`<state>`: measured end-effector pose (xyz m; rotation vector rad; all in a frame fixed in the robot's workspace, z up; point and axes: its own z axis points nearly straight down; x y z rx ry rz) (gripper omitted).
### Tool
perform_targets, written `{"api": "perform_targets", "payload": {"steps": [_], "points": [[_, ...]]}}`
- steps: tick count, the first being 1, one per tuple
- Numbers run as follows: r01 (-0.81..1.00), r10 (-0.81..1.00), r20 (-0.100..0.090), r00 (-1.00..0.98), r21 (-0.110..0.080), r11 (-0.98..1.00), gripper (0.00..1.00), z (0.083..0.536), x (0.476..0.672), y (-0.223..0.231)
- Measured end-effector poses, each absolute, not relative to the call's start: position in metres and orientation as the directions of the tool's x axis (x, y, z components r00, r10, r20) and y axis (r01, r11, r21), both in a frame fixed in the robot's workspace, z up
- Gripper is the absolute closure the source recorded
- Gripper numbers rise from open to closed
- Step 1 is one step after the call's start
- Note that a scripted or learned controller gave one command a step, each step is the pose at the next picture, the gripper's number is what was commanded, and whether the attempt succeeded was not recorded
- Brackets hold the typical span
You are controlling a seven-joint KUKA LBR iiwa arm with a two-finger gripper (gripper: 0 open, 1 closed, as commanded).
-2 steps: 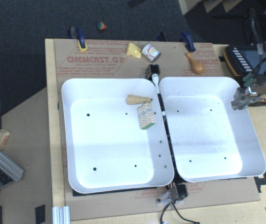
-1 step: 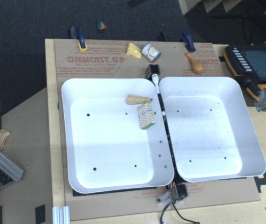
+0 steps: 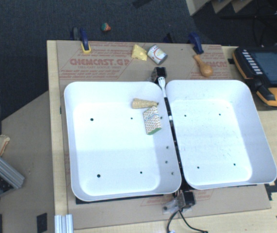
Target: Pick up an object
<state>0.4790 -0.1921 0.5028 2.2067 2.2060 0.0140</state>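
Inside the left bin [image 3: 80, 144] we see a tan cone [image 3: 143, 103] touching a patterned packet [image 3: 152, 120]. We cannot tell the claw's state.

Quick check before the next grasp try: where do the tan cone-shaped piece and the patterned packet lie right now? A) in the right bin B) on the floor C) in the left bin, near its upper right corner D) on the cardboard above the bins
C: the tan cone-shaped piece and the patterned packet both lie inside the left bin, near its upper right corner, close to the divider.
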Motion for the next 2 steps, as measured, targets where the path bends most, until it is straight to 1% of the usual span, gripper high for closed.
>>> {"api": "perform_targets", "payload": {"steps": [1, 2], "points": [[1.0, 1.0, 0.006, -0.011, -0.018, 0.011, 1.0, 0.322, 0.48, -0.068], [1.0, 1.0, -0.001, -0.004, 0.022, 0.004, 1.0, 0.542, 0.48, -0.043]]}}
